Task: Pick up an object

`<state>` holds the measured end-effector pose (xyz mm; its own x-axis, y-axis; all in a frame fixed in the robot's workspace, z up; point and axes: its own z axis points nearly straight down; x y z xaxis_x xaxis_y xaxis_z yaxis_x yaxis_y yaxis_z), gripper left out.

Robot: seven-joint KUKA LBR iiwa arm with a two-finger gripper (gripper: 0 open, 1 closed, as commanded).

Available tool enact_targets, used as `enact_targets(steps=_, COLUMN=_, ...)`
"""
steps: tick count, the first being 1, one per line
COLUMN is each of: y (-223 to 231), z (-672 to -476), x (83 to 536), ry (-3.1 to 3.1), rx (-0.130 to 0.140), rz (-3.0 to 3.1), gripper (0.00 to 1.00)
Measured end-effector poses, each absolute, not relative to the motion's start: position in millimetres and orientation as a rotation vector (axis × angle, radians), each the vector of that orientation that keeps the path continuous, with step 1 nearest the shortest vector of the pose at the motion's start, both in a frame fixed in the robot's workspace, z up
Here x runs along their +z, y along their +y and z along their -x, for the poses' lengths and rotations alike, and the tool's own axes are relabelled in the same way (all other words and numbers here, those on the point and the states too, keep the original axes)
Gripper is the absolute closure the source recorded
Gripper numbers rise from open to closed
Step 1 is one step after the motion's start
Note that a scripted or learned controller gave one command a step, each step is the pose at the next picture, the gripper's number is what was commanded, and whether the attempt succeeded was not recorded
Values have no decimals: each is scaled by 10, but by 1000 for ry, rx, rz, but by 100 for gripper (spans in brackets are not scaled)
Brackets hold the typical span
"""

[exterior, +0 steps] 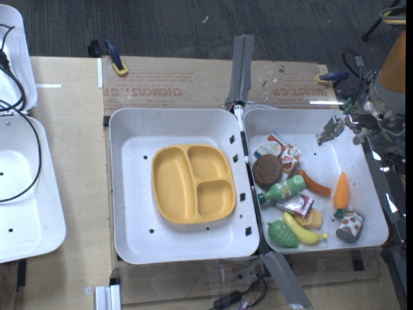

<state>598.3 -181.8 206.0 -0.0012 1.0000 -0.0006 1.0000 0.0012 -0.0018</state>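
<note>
The right bin (377,192) holds several toy foods: a brown cookie (266,169), a green bottle (284,190), a red sausage (314,183), an orange carrot (340,191), a yellow banana (304,230), a green pepper (282,234), a white and red carton (279,150) and a small grey and brown piece (350,227). My gripper (330,130) hangs over the bin's far right part, above bare floor and apart from all the items. It is open, with nothing between its fingers.
The left bin (129,173) carries a yellow divided plate (193,183). A grey post (242,70) rises at the back between the bins. Cardboard (161,86) lies behind them. A white tub (26,192) with black cable stands at far left.
</note>
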Motion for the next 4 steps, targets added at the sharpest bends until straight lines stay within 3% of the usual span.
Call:
enact_targets(steps=1, y=-2111, z=-5768, x=1019, ry=-2006, rx=-6, rz=2395, gripper=0)
enact_targets(steps=3, y=-2020, z=-5808, x=918, ry=-2201, rx=2, rz=2241, gripper=0)
enact_targets(steps=4, y=-2017, z=-5226, x=919, ry=-2324, rx=0, rz=2115, gripper=0)
